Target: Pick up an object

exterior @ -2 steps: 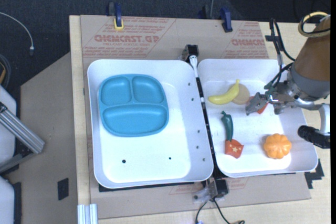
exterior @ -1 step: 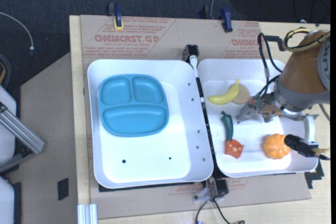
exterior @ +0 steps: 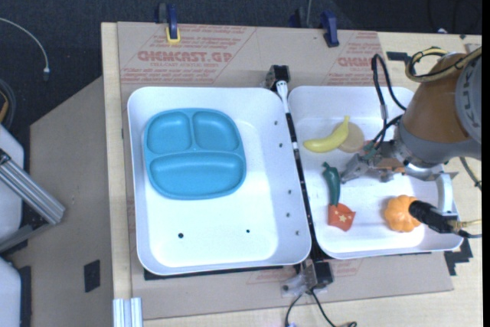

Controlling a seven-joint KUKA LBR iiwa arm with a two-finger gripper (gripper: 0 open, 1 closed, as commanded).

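Note:
In the right bin [exterior: 360,99] lie a yellow banana [exterior: 328,138], a tan round piece [exterior: 354,137] just behind it, a green pepper [exterior: 331,181], a red strawberry-like piece [exterior: 341,216] and an orange pumpkin-like fruit [exterior: 398,213]. My gripper [exterior: 358,165] hangs low over the middle of this bin. It points left, just right of the green pepper and below the banana. I see nothing held in it.
The left bin [exterior: 264,188] holds a blue three-compartment plate [exterior: 196,153] at its upper left. A black divider strip [exterior: 293,157] runs between the bins. The grey arm [exterior: 440,115] comes in over the right bin's right side.

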